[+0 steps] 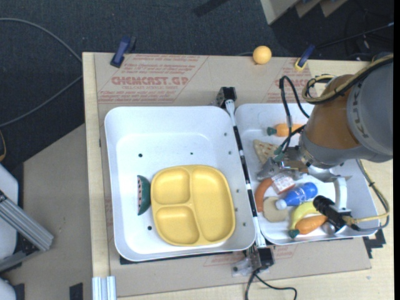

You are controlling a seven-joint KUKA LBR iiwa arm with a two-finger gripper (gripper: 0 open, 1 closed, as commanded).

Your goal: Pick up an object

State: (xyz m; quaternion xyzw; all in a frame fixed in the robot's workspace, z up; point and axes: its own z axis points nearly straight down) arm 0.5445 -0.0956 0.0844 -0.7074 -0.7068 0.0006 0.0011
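Bench (94, 167) is pale wood w/ a cardboard sheet (156, 80) under two white bins; dark carpet (56, 17) around it, cables on floor, blue clips (122, 52) at cardboard's top edge, an orange ball (262, 55) near top. Left bin (169, 127) holds a yellow divided plate (190, 204) and a watermelon slice toy (143, 194) touching its left side. Right bin (250, 120) is crowded w/ toy food: blue bottle (299, 194), long axis running lower-left to upper-right, white cap toward lower-left; banana (303, 212) and carrot (309, 224) just below it. Arm (350, 120) reaches over right bin; hand (284, 164) sits low among the items, just above bottle; can't tell if open or closed.
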